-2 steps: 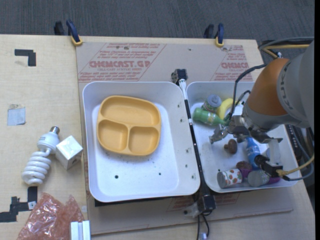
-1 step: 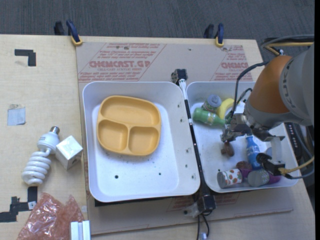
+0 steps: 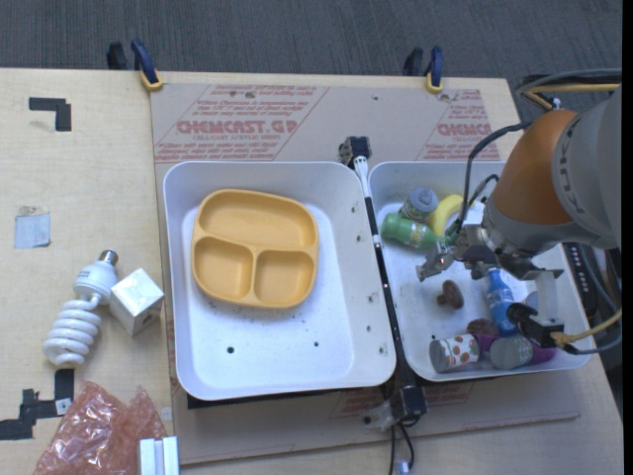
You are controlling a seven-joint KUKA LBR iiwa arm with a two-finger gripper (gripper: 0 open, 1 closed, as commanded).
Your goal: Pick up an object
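The right bin (image 3: 396, 295) holds several small objects. A green bottle (image 3: 406, 230) lies at its back left beside a yellow banana-like piece (image 3: 448, 210) and a grey-capped item (image 3: 423, 201). A small brown lump (image 3: 452, 295) sits mid-bin. A blue bottle (image 3: 497, 301), a dark red piece (image 3: 482, 327), a printed can (image 3: 453, 351) and a grey and purple item (image 3: 516, 351) lie toward the front. My gripper (image 3: 441, 262) hangs low in this bin, just in front of the green bottle and just behind the brown lump. I see nothing held in it.
The left bin (image 3: 188, 315) carries a yellow divided tray (image 3: 255, 247). Outside the bins at left lie a spiral light bulb (image 3: 79, 315), a white cube (image 3: 136, 300) and a crinkled pink bag (image 3: 94, 428). The arm's grey body (image 3: 554, 181) covers the right bin's far right side.
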